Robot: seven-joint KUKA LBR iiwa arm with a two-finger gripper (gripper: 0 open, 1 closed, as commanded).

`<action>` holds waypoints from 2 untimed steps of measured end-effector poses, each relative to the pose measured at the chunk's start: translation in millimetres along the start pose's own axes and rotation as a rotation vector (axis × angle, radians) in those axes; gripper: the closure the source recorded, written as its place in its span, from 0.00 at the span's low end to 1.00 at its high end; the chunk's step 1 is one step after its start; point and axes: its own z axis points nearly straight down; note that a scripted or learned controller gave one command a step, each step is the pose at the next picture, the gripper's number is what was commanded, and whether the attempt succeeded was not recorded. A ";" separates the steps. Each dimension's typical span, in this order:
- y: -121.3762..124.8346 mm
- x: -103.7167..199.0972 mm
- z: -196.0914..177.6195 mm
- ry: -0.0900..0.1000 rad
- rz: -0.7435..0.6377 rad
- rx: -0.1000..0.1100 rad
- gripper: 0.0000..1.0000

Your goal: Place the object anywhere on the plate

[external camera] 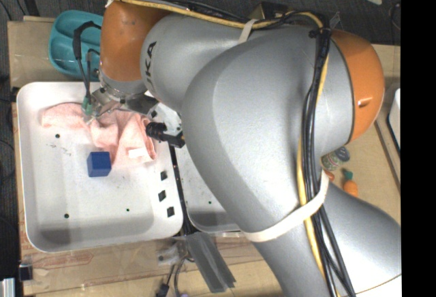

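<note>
My grey arm (272, 125), with black "KUKA" lettering beside the orange band, reaches over the left bin (41, 221). My gripper (95, 106) sits at the pink cloth (126, 135); I cannot tell its state. The blue cube (99, 163) lies just beside the cloth. A teal plate (65, 40) sits beyond the bin.

The arm (272, 118) is bulky, built of smooth rounded grey shells with a faint speckled sheen. An orange band (122, 37) wraps the segment above the wrist, and a second orange band (364, 88) shows at a larger joint. Black "KUKA" lettering (148, 59) runs along the grey shell beside the upper band. A bundle of black and yellow cables (315, 125) runs along the body, held down by pale straps (286, 224). Dark fittings sit at the wrist (112, 95).
</note>
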 end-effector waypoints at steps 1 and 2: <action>10.7 14.4 -0.1 -0.001 0.056 0.000 1.00; -6.9 -9.7 -45.7 0.000 0.172 0.001 1.00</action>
